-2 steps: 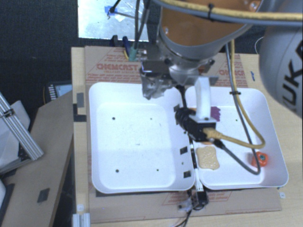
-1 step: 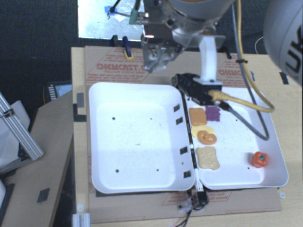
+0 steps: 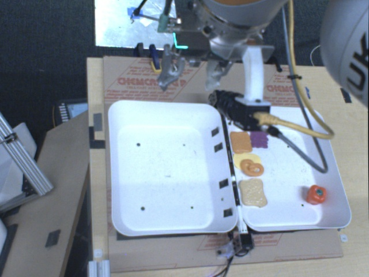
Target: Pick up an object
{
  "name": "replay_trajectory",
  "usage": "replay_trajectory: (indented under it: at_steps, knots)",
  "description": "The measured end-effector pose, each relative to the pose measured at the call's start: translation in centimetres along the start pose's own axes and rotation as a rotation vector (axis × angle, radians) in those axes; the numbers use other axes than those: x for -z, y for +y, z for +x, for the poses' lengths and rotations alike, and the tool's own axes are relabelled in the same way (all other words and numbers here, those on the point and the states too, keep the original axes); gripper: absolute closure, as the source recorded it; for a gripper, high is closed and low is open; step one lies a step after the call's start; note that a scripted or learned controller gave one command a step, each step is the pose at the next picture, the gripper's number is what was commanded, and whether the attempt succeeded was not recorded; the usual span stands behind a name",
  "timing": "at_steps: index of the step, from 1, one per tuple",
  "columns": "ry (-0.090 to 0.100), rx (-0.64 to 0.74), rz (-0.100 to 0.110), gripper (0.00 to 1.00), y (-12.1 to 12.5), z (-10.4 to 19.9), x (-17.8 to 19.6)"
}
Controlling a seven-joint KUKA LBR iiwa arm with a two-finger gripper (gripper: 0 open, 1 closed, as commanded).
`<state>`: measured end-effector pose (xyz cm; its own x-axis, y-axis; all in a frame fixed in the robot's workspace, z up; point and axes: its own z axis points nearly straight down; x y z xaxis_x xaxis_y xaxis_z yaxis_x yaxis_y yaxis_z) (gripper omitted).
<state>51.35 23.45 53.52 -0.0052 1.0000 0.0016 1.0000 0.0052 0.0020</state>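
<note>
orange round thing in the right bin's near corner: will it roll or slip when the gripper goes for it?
The orange object looks rounded and plump, so it probably rolls or skids if nudged off-centre. It sits close to the right bin's corner wall, which may stop it but also crowd the approach. Its surface looks smooth and glossy, so likely a bit slippery. Probably light.

right bin point(image 3: 337, 212): toast point(image 3: 253, 193) nearest (pretzel point(image 3: 252, 167) behind) | tomato point(image 3: 316, 194) right

White bins point(image 3: 167, 160), purple piece point(image 3: 259, 139), orange-red toy point(image 3: 316, 194), tan slice point(image 3: 253, 193).
</note>
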Motion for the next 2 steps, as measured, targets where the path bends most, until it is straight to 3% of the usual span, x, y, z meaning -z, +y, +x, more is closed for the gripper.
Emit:
replay_trajectory:
  at_steps: [1, 2]
  knots:
    - [0.002, 0.002, -0.003, 1.00, 0.01, 0.04, 1.16]
    - [0.001, 0.003, -0.002, 0.00, 0.01, 0.04, 1.12]
